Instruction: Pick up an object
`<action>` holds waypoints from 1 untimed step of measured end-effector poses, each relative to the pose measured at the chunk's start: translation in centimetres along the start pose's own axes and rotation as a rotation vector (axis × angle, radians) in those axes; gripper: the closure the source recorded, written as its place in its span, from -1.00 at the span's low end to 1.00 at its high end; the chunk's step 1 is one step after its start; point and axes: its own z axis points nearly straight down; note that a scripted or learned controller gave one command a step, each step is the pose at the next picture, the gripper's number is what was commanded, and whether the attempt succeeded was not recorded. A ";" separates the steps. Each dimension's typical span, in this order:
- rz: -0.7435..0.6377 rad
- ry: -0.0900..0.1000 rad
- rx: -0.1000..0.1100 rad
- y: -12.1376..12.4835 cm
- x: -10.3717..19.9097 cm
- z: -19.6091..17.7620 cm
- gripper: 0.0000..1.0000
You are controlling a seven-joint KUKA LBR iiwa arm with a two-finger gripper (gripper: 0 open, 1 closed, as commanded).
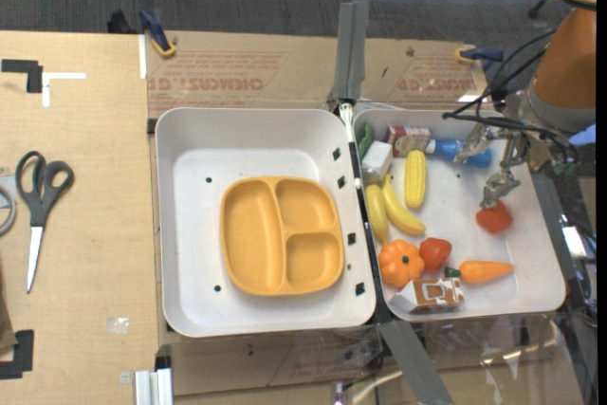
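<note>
The right bin holds several toy foods. A small red-orange fruit lies near its right wall. My gripper hangs just above that fruit, open, with nothing between its fingers. Further left are a corn cob, two bananas, an orange pumpkin, a red tomato and a carrot. A blue toy lies at the back, just left of the wrist.
The left bin holds a yellow divided plate. A small printed carton sits at the right bin's front edge, and a can and a white box at its back left. Scissors lie on the bench at far left.
</note>
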 end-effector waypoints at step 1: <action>0.081 0.006 -0.004 9.3 -3.2 2.2 -1.00</action>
